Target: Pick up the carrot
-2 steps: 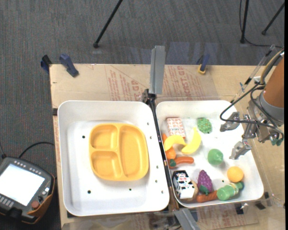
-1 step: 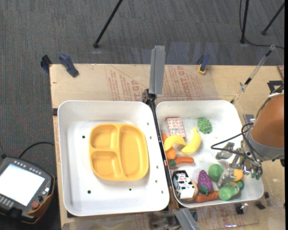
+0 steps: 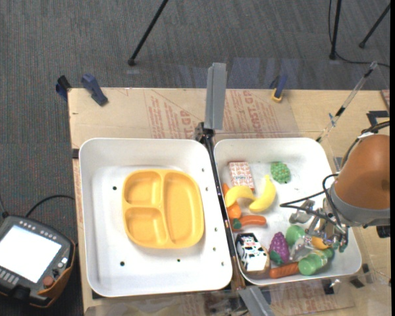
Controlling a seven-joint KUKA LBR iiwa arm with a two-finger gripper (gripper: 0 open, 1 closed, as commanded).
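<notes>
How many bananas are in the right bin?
2. One banana lies near the bin's middle; a second banana lies just left of it, beside the left wall. Others may be hidden under the arm.

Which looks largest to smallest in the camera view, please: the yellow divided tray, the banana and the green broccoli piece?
1. Yellow divided tray
2. Banana
3. Green broccoli piece
</notes>
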